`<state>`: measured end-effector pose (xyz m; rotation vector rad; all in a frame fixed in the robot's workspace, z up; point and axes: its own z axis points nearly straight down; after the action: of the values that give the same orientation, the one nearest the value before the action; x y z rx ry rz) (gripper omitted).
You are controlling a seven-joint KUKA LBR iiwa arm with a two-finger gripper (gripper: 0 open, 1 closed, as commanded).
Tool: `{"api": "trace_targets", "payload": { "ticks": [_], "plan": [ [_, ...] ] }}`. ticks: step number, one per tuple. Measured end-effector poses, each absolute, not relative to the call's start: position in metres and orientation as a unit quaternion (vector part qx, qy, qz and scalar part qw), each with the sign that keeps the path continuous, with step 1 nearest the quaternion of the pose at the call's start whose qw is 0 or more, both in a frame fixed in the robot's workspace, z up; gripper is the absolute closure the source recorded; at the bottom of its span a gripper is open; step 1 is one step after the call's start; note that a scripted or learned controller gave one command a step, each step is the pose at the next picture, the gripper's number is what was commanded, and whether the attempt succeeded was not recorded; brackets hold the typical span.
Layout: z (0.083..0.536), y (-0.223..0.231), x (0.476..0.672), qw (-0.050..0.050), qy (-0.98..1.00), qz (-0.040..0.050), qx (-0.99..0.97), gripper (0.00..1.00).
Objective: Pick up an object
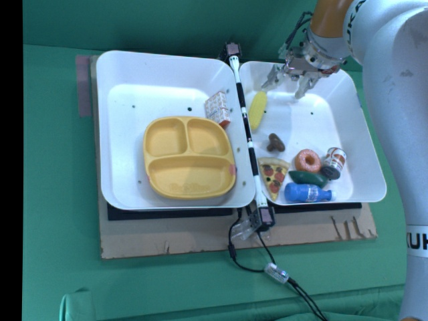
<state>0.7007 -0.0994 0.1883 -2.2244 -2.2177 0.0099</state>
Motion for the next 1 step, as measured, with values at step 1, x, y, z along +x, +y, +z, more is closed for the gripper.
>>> {"api": "trace_targets", "payload": {
  "ticks": [1],
  "plan": [
    [0.1871, -0.1048, 0.7009, 0.004, -0.708, 0.0003, -0.706, 0.00]
  ]
}}
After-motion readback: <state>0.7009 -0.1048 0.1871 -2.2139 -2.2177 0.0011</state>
